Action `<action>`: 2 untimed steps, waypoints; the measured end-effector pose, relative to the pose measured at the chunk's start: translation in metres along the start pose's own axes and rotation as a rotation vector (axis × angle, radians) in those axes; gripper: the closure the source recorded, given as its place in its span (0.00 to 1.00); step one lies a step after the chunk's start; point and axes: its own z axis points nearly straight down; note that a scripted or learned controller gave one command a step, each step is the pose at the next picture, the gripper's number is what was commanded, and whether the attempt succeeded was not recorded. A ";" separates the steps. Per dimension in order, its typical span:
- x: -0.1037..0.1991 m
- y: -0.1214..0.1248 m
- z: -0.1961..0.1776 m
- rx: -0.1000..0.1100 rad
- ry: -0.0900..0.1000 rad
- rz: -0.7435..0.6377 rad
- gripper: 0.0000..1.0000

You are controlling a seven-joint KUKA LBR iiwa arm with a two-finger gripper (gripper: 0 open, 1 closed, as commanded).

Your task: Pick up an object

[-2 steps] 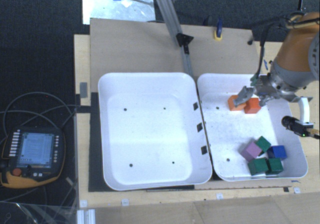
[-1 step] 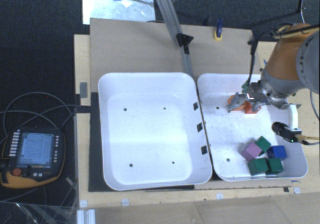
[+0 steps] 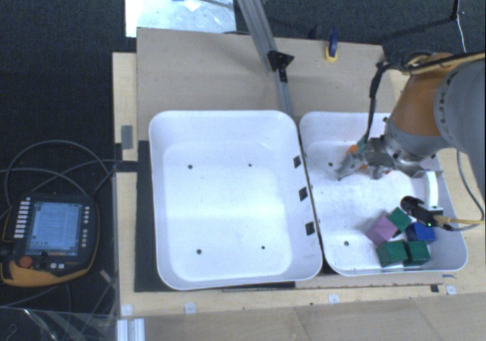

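A tan bench (image 3: 228, 74) bears two white bins. Blocks (image 3: 399, 237) are clustered in the right bin's (image 3: 334, 248) near corner. The gripper (image 3: 363, 163), fingers spread and unladen, is poised well apart above; approach seems underway, descent toward the cluster is required.

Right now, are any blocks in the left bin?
No, the blocks are clustered in the right bin's near corner.
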 end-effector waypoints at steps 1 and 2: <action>0.000 0.002 -0.014 -0.006 0.000 -0.001 1.00; 0.001 0.008 -0.059 -0.008 -0.001 -0.002 1.00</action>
